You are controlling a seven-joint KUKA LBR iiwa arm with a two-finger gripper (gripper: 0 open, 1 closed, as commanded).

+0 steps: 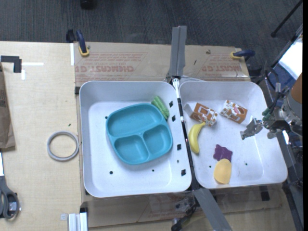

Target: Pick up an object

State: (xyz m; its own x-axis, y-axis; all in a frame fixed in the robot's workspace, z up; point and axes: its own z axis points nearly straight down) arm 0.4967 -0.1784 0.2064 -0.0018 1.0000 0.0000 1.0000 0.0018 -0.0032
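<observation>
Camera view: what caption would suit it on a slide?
Gripper poised over the right bin of toy food; blue divided plate in the left bin.

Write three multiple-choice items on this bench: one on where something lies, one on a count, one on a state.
1. Where does the blue plate lie?
A. left bin
B. right bin
C. on the bench outside the bins

2. How many wrapped snacks lie in the right bin?
A. one
B. two
C. four

3. How does the banana stand to the tool?
A. clamped in it
B. touching it
C. apart from it

Key: 1 A, the plate fills the left bin. 2 B, two snacks sit near the far wall. 3 C, bare bin floor separates them.
</observation>
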